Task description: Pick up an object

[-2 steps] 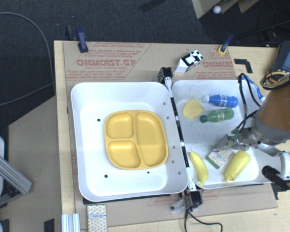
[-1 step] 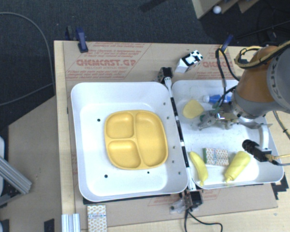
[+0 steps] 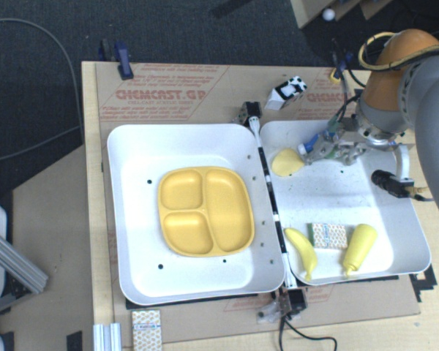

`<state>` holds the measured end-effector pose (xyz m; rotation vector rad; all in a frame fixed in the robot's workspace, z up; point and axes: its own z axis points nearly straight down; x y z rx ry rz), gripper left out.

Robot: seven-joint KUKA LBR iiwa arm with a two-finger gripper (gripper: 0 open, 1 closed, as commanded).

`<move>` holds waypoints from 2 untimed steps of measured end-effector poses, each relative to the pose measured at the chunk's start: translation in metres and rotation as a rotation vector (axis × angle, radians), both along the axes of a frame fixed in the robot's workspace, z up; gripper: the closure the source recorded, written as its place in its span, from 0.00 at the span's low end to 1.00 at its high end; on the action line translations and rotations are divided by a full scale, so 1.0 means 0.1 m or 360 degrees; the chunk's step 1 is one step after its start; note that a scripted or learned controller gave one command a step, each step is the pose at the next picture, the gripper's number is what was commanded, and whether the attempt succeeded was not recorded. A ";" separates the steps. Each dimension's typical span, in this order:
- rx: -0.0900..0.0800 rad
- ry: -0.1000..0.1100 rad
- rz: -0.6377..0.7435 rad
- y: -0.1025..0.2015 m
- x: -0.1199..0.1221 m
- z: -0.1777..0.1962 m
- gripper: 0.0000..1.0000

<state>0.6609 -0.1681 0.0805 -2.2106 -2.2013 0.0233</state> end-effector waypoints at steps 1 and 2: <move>-0.0008 -0.0039 0.0005 -0.39 -1.09 0.05 0.00; -0.0006 -0.0042 0.0008 0.13 -0.50 0.04 0.00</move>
